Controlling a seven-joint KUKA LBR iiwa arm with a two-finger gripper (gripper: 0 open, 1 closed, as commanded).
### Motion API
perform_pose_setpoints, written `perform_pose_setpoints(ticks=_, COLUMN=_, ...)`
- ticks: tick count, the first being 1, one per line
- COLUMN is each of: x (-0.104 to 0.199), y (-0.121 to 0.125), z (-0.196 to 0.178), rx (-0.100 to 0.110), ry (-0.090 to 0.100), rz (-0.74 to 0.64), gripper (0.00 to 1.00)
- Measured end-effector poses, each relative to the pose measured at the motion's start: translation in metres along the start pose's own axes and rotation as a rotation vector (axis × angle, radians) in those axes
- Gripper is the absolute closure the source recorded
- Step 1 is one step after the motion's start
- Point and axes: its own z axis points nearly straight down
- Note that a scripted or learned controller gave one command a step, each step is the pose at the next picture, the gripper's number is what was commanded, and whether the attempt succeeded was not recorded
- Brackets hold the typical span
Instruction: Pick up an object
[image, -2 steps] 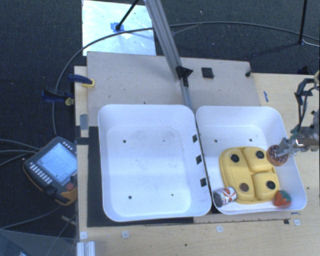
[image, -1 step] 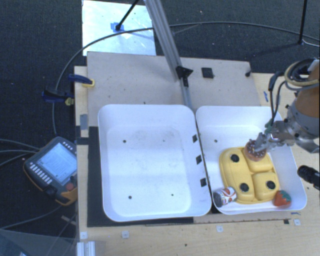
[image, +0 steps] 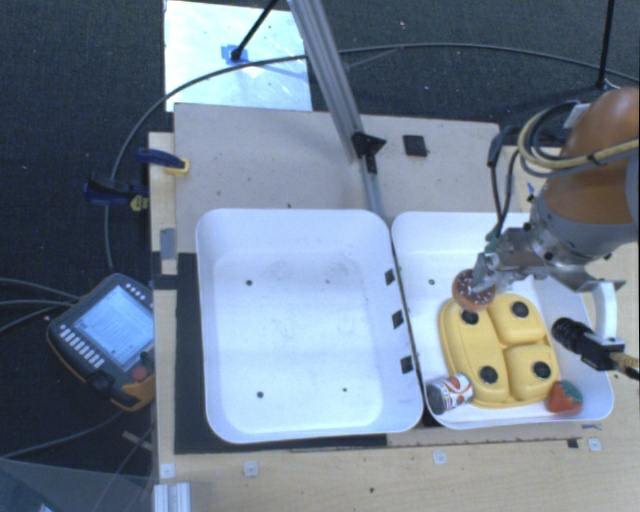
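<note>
Doughnut (image: 469, 290) beneath gripper (image: 484, 280) tips.

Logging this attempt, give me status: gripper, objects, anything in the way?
Gripper low over right bin, at small round thing. Yellow tray alongside. Can, strawberry near front.

Place: a robotics lab or test cell, not a home.
Robot: an industrial arm (image: 590, 170), grey with an orange band, carrying bundled cables.
Control: a teach pendant (image: 105, 340) with a lit screen lies on the floor, wired by black cables.
Bench: a plain board table (image: 280, 160) holds two white bins (image: 300, 320), fixed with black brackets.
Fixings: clamps (image: 150, 175) with blue and yellow handles grip the bench edge.
Floor: dark carpet (image: 70, 90), with a metal pole (image: 335, 85) rising over the bench.
</note>
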Motion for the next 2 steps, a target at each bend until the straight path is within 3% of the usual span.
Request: perform_pose_setpoints(ticks=2, x=0.109, y=0.041, z=0.021, rx=0.0, ry=0.0, rz=0.002, gripper=1.0)
